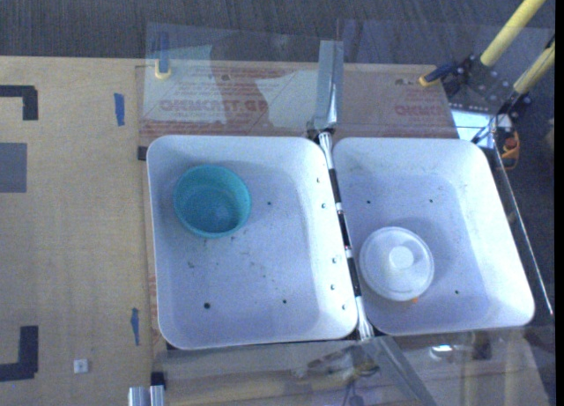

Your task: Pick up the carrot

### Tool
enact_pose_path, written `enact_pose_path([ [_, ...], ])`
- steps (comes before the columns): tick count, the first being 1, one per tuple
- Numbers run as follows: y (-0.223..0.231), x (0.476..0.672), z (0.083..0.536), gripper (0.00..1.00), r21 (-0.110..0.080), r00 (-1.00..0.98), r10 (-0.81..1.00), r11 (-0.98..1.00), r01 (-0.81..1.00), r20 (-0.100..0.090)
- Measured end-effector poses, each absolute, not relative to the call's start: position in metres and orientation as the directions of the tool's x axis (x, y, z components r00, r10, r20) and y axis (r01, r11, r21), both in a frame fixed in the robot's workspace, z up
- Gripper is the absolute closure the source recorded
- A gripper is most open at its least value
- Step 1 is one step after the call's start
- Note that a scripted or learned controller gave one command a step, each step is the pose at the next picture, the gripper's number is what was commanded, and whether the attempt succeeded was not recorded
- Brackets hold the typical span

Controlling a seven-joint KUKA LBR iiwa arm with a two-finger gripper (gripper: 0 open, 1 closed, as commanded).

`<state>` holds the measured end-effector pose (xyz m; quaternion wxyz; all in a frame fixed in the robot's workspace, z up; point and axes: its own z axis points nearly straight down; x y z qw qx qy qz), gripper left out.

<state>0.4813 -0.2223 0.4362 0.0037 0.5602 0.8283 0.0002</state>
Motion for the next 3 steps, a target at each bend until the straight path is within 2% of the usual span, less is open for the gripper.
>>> enact_pose_path([
  [1, -0.225, 0.497, 0.436, 0.00, 0.004, -0.221, 0.975, 0.221, 0.975, -0.005],
  [2, -0.225, 0.499, 0.447, 1.00, 0.009, -0.222, 0.975, 0.222, 0.975, -0.010],
  [3, -0.225, 0.499, 0.447, 0.00, 0.009, -0.222, 0.975, 0.222, 0.975, -0.010],
])
